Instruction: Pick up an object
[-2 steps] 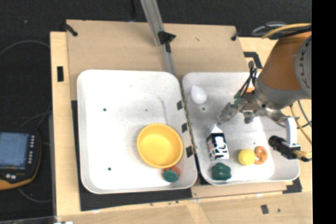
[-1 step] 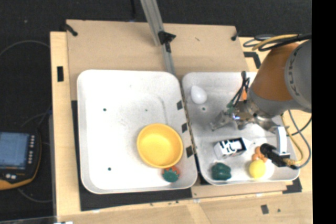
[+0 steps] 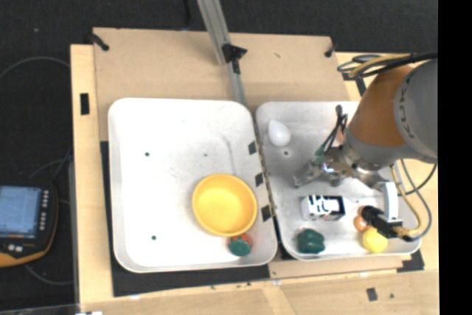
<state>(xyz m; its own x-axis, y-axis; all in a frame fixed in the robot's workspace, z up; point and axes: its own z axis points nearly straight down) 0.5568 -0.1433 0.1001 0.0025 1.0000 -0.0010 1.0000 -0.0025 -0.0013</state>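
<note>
so, gripper (image 3: 313,172): low in the right bin (image 3: 295,125), jaw state can't be told, nothing seen held
nearest: black-and-white block (image 3: 325,206) just below it, apart
white egg-shaped object (image 3: 278,133): upper left of the gripper
green lump (image 3: 310,240): front edge
yellow bowl (image 3: 224,203): left bin (image 3: 158,151)

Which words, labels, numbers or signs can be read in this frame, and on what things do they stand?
No text can be read.
Small black-and-white box in the right white bin: dark marks on its white face, too blurred to read.
Handheld pendant with a blue screen left of the bench: screen content too small to read.
</note>
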